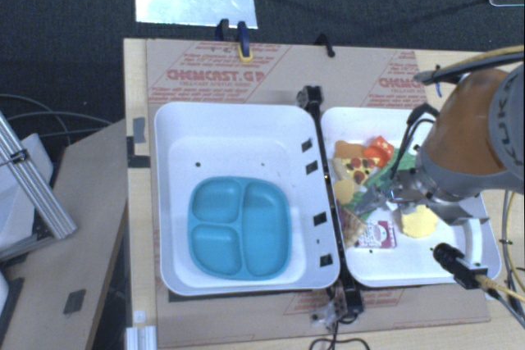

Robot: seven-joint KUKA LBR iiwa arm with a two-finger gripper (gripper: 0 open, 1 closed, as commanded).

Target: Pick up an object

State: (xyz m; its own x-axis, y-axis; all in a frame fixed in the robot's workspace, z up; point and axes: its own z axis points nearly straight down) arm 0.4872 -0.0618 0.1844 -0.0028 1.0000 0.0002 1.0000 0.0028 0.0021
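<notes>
The right white bin (394, 279) holds a heap of toy foods: a red piece (379, 150), an orange piece (349, 150), a pizza slice (358, 168), a pale yellow lump (344, 189), a green piece (372, 198), a pink and white packet (379, 235) and a yellow round piece (418, 223). My gripper (392, 194) is down in this bin, just right of the green piece and above the packet. The grey and orange wrist hides the bin's right half. Nothing is plainly seen held.
The left white bin (238, 115) holds a blue divided plate (240, 227). A black clip rail (321, 176) runs between the two bins. The bins rest on a cardboard sheet (221, 74).
</notes>
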